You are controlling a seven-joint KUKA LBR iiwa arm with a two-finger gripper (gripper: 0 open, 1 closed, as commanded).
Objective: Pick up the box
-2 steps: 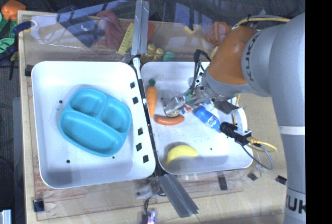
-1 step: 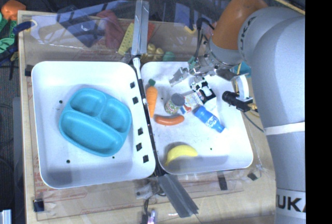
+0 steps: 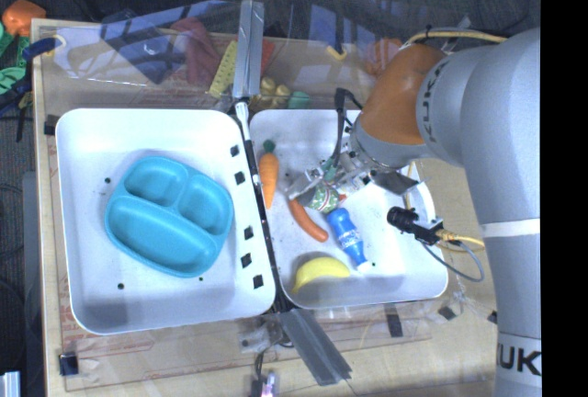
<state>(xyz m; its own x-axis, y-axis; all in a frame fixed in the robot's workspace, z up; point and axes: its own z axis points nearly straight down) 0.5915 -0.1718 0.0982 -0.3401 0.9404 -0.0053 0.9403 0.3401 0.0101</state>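
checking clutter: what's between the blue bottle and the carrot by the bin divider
In the camera view, a smaller orange carrot lies between the blue bottle and the carrot by the divider, on the right bin floor.

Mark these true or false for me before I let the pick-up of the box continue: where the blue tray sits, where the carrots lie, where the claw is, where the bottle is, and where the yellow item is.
1. The blue sectioned tray lies in the left bin. True.
2. Both carrots lie in the left bin. False: the carrot by the divider and the smaller carrot lie in the right bin.
3. The claw is over the right bin, at a green-and-white item. True.
4. The blue bottle stands upright on the tray. False: it lies flat in the right bin.
5. The yellow item sits near the right bin's front edge. True.
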